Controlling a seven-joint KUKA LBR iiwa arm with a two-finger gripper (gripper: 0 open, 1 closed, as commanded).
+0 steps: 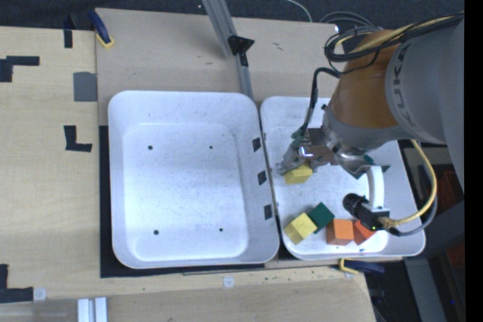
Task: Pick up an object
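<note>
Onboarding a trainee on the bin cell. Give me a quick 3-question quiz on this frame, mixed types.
1. True or false: the claw is over the right bin.
2. Which block lies right at the claw? A) green block B) yellow block C) orange block
3. Fill in: the arm reaches in from the view's ____.

Key: 1 true; 2 B; 3 right.

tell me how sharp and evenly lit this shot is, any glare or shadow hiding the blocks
Camera view: soft, slightly blurred throughout, edges of the yellow block by the gripper smeared; lighting even, no glare on the left bin; the arm shades part of the right bin; the yellow, green and orange blocks stay readable.
</note>
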